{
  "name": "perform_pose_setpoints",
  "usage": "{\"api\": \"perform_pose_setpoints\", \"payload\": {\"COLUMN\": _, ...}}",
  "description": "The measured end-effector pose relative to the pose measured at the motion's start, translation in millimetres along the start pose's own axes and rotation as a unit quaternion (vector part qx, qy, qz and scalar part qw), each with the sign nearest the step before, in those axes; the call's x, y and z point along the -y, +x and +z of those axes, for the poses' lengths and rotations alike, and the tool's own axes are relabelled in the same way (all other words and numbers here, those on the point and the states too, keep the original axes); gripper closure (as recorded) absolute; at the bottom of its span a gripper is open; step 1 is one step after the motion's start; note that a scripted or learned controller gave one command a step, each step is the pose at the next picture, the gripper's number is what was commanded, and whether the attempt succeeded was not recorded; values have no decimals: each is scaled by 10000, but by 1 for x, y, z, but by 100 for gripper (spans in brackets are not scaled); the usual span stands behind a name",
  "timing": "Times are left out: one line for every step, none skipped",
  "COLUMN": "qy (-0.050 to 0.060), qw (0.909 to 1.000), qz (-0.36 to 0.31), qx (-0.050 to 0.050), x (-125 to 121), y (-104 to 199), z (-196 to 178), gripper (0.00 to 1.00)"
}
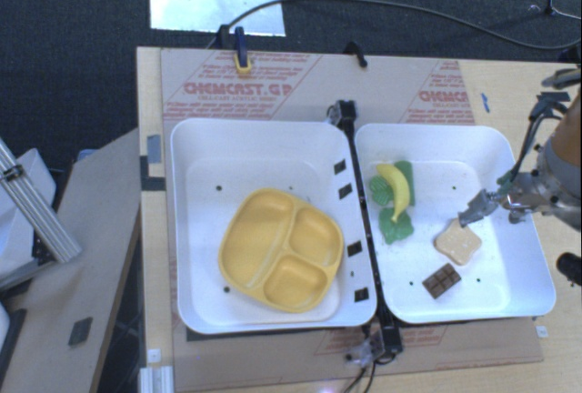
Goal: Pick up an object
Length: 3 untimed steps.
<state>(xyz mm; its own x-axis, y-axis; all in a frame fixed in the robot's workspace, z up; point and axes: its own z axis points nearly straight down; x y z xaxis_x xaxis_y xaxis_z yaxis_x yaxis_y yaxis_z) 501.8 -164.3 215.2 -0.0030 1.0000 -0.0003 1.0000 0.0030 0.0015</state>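
Nearest the camera, the front lip of the bench carries two shallow white bins side by side, and the black hinge strip between them serves as the landmark. Just right of that strip, in the right bin, one dark brown chocolate-bar piece lies closest to the front wall. A little farther back and right of it sits one pale slice of toast, lying flat on the bin floor. Farther back again, hard by the strip, one yellow banana rests on top of one green leafy piece, the two touching. That makes four loose objects in this bin.

Left of the strip, the left bin holds one yellow divided plate with three compartments, set toward the front and touching nothing else.

One hand reaches in from the right edge of the right bin, its tip just above and beside the toast's far corner. Nothing is visibly clamped in it, and whether it stands wide or narrow cannot be told from this angle. Behind it, the grey wrist crosses the bin's right wall.

Beyond both bins, past the far end of the strip, one printed cardboard sheet covers the bench, with one blue-and-yellow clamp at its back edge.
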Motion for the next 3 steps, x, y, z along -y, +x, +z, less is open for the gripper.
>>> {"api": "perform_pose_setpoints", "payload": {"qy": 12, "qw": 10000, "qz": 9, "qx": -3, "x": -3, "y": -6, "z": 44, "gripper": 0}}
{"api": "perform_pose_setpoints", "payload": {"qy": 18, "qw": 10000, "qz": 7, "qx": -8, "x": -4, "y": 0, "z": 106, "gripper": 0}}
{"api": "perform_pose_setpoints", "payload": {"qy": -13, "qw": 10000, "qz": 7, "qx": 6, "x": -6, "y": -1, "z": 129, "gripper": 0}}
